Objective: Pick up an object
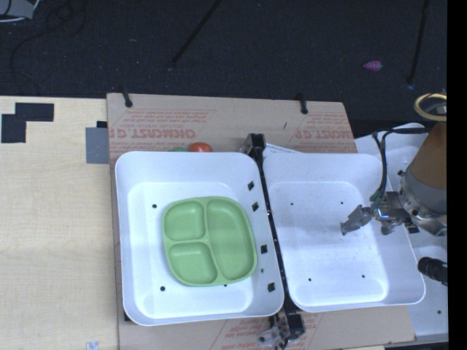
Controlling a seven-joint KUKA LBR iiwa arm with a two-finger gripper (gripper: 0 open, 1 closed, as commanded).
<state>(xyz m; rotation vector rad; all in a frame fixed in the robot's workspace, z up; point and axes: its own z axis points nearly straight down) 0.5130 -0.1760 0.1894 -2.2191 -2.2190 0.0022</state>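
While the arm (pixel 432 168) reaches in from the right, its claw (pixel 355 222) hangs over the right side of the right bin (pixel 321 290). I cannot tell how the claw is set. Nothing shows between its tips.

Two white bins sit side by side, touching along a black bar (pixel 266 228) in the middle. One green plate (pixel 209 240) lies flat in the left bin (pixel 139 268). It has three parts. It sits about in the middle, with white floor all around it. More room shows on its left and far sides than on its right. The plate is well apart from the claw, across the bar.

The floor of the right bin is bare white, with lots of open room left of the claw and near of it.

One small red thing (pixel 200 148) peeks over the far edge of the left bin, outside it, on the brown board (pixel 219 126).
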